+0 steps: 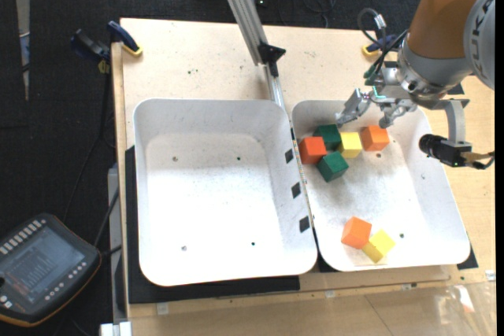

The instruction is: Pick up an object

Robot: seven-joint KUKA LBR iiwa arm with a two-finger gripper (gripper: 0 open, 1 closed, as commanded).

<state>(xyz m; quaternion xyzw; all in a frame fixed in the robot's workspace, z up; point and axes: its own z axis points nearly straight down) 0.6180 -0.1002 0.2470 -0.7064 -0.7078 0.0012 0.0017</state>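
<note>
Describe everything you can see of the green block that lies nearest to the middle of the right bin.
The green block is a small dark green cube, matte and solid-looking, plain on every face shown. It rests on the floor of the right bin, turned at a slant to the bin walls. It is the lowest of the cluster in the view, touching or nearly touching the orange block at its upper left. The pincer hangs above the cluster, not on it.

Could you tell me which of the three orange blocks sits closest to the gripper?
The orange block just under the gripper, right of the yellow block; the other two lie farther away.
</note>
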